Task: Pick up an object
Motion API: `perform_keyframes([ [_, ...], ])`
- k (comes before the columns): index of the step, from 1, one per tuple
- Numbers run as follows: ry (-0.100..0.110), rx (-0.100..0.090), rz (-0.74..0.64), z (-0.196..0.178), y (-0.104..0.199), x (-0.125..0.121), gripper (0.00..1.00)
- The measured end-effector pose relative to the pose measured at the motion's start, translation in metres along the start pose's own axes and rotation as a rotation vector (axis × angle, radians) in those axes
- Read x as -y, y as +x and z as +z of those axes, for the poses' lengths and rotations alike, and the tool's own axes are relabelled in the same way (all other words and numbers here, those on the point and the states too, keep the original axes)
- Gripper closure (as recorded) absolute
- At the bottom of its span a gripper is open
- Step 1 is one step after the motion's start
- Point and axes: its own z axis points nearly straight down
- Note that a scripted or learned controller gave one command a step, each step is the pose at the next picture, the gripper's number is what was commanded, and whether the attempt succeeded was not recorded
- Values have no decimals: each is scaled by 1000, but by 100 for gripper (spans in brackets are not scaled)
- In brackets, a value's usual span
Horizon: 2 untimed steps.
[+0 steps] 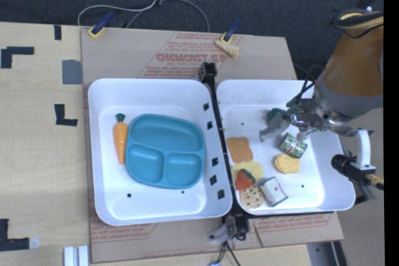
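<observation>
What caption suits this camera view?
Robot claw hovers over toy foods in the right bin; carrot beside blue plate.

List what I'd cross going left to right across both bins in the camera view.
carrot → blue divided plate → toast slice → round cookie → small grey box → yellow corn piece, with the gripper above the right bin.

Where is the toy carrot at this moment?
In the camera view the carrot lies in the left bin, near its left wall, just beside the left edge of the blue plate.
</observation>
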Motion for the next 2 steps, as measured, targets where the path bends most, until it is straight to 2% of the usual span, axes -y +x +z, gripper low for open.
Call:
perform_keyframes([
  [1, 9, 0, 1, 166, -33, -59, 0],
  [2, -5, 3, 1, 127, -76, -109, 0],
])
